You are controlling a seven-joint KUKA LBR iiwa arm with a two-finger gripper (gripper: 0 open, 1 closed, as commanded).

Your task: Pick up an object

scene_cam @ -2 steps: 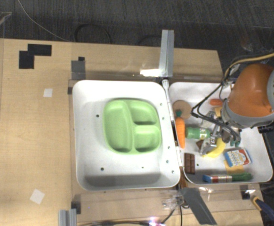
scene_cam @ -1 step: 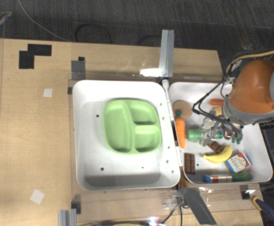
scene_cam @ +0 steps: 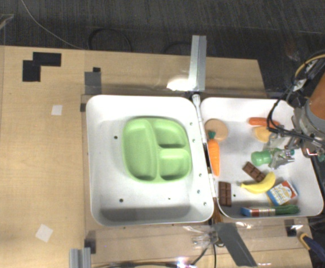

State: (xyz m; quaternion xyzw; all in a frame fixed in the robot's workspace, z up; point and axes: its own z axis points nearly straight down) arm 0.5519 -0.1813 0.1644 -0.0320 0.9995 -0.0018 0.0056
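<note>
The right bin [scene_cam: 313, 205] holds several small items. Along its left wall lies an orange carrot [scene_cam: 213, 155], with a tan round piece [scene_cam: 217, 128] above it. A red sausage [scene_cam: 258, 121] and a yellow lump [scene_cam: 261, 133] lie near the back. A green object [scene_cam: 261, 158] sits mid-bin, and my gripper [scene_cam: 282, 154] hangs right beside it on its right, low over the bin. Nearer the front are a brown chocolate piece [scene_cam: 254, 172], a banana [scene_cam: 258, 186], a small juice carton [scene_cam: 280, 193], a marker [scene_cam: 268, 211] and a dark chocolate bar [scene_cam: 224, 193].
The left bin [scene_cam: 104, 205] bears a green divided plate [scene_cam: 156, 148]. A metal post [scene_cam: 198, 66] stands behind the divider between the bins. The arm with its cables [scene_cam: 319, 105] comes in over the right bin's far right edge.
</note>
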